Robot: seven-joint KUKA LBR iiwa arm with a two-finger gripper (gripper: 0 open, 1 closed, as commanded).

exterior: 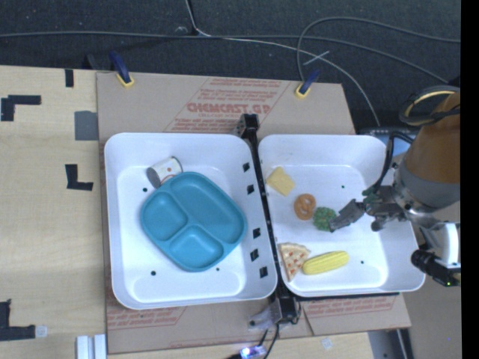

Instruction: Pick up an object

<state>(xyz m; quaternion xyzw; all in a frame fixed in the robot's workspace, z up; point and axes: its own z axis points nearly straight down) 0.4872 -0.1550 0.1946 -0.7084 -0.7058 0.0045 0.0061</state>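
Nothing is lifted yet. The pincer (346, 217) is lowered just beside the broccoli (323, 218); whether it is parted cannot be told. Grasping and raising remain.

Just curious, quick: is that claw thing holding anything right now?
Gripper: in the right bin, beside the broccoli; nothing seen between its fingers, and open or shut cannot be told.
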